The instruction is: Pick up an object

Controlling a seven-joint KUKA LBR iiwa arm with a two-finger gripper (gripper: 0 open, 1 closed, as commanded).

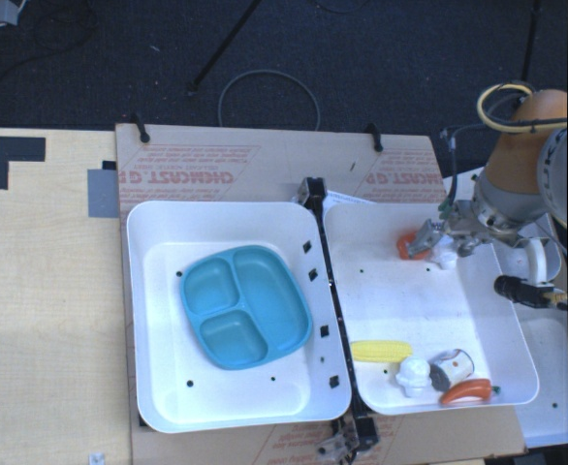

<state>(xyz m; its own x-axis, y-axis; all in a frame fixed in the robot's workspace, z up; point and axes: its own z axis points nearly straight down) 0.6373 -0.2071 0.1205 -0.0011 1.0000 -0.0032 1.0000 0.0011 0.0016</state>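
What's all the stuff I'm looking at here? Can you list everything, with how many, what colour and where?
bins: two, white, side by side on the bench.
divided plate: one, light blue, three compartments, lying in the left bin.
corn cob: one, yellow, near the front of the right bin.
small white object: one, white, just in front of the corn cob; too small to identify.
round grey object: one, grey and white, front right of the right bin.
orange piece: one, orange-red, curved, at the right bin's front edge.
cardboard sheet: one, brown with red print, under the bins.
arm: one, grey with orange band, reaching in from the right.
gripper: one, over the back of the right bin, something orange-red at its tip.
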